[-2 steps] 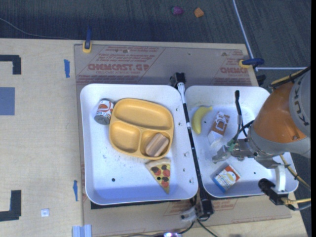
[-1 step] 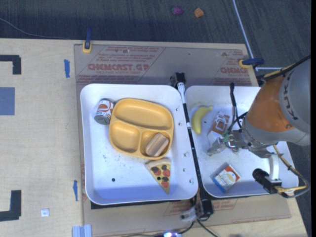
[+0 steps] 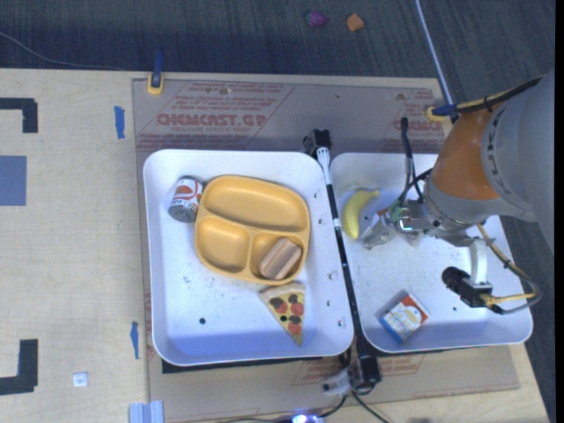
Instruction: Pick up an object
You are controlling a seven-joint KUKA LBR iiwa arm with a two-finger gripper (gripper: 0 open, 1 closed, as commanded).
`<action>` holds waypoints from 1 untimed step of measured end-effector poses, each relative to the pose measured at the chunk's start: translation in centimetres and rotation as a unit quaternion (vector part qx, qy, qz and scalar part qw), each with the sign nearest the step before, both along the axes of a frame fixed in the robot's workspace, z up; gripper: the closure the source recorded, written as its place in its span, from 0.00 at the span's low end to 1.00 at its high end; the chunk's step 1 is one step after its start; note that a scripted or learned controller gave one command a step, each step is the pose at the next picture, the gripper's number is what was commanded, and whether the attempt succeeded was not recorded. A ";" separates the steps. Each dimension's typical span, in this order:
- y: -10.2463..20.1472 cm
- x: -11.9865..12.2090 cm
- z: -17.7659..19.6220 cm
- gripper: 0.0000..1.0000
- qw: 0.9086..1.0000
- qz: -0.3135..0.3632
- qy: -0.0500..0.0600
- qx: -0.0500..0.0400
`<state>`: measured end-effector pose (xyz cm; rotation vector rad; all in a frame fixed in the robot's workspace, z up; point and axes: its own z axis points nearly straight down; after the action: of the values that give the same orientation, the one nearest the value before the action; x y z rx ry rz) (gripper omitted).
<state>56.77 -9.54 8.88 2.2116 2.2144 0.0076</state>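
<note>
A yellow banana lies at the left side of the right bin. My gripper hangs low over that bin, just right of the banana's lower end and close to it. Whether it touches the banana is unclear. A small orange, white and blue carton lies near the front of the same bin, well below the gripper. The grey arm with its orange band reaches in from the right above the bin.
The left bin holds a yellow divided plate with a brown bun in one compartment, a soda can at its upper left and a toy pizza slice below it. A black divider clip sits between the bins.
</note>
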 end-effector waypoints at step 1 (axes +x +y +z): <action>-0.2 -8.5 0.0 0.00 1.000 -0.001 0.000 0.000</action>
<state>48.25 -9.74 8.93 2.2141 2.2118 0.0091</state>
